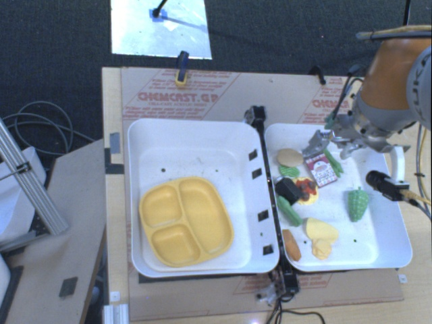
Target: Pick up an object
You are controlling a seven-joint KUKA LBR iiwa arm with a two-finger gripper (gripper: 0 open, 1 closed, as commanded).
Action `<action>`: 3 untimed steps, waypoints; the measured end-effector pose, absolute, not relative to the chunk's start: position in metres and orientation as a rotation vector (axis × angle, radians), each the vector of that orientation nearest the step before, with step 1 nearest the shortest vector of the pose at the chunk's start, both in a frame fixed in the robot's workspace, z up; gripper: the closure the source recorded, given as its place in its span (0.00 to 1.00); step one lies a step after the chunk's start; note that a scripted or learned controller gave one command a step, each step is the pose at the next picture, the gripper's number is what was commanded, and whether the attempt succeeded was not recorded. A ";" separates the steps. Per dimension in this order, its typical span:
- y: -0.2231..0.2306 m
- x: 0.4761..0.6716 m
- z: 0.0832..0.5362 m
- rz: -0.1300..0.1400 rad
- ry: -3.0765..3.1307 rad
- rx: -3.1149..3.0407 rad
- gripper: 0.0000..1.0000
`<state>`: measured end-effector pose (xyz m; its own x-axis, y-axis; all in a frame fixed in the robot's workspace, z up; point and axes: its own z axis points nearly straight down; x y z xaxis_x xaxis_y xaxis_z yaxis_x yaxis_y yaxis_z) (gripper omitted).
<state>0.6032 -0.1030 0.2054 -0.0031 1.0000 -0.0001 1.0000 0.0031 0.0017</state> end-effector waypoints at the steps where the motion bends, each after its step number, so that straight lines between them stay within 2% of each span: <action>1: -0.108 0.574 0.101 0.003 2.220 2.215 0.00; 2: -0.107 0.575 0.111 0.007 2.219 2.216 1.00; 3: -0.045 0.514 0.189 0.007 2.230 2.212 1.00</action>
